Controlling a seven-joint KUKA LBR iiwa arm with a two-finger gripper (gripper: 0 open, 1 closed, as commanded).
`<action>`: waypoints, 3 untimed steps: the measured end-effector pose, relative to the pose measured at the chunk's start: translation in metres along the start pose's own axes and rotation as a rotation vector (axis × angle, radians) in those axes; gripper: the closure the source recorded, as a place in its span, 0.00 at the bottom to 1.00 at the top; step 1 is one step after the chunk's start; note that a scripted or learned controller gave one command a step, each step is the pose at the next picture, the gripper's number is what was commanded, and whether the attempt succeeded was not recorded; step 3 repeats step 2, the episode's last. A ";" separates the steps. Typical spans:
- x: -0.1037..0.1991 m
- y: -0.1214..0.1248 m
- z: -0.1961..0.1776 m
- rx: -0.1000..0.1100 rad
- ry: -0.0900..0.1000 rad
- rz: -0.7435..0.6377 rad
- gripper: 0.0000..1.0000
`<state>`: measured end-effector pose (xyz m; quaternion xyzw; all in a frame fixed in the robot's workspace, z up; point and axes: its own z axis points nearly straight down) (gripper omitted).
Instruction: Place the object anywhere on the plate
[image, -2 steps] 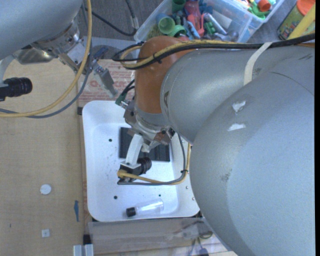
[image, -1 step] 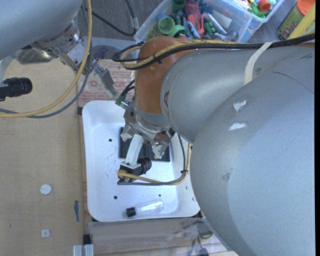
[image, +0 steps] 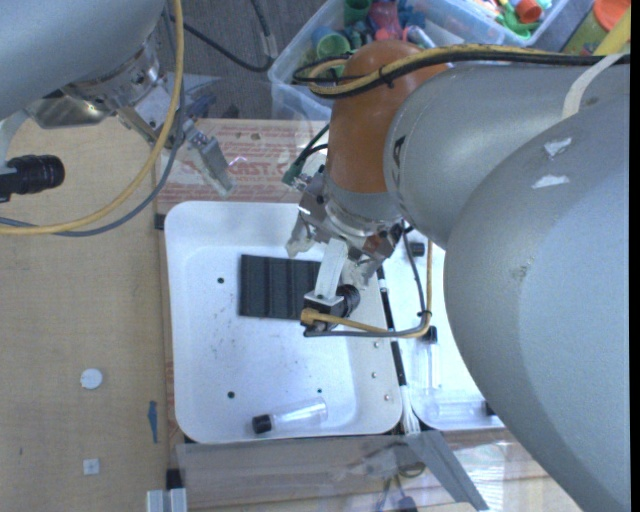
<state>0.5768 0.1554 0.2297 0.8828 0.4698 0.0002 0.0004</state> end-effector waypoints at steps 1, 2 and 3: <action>0.025 -0.032 0.116 0.006 -0.004 0.276 0.00; 0.025 -0.032 0.106 0.006 -0.005 0.273 1.00; 0.025 -0.032 0.106 0.006 -0.005 0.273 1.00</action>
